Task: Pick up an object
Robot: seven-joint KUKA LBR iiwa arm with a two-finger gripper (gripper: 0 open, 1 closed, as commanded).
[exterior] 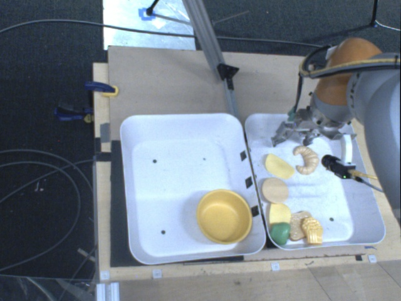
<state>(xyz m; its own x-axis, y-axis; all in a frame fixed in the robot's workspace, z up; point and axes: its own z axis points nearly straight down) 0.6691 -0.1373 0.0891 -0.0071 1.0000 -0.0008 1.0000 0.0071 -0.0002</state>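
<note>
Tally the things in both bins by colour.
Yellow: 4 (bowl, pale slice, block, ridged piece)
Tan: 3 (croissant, round disc, knobbly piece)
Green: 1 (rounded piece)
Total: 8

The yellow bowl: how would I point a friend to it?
Find the left shallow white bin. Near its lower right corner sits the round yellow bowl. It is far bigger than the small food toys in the right white bin.
</note>
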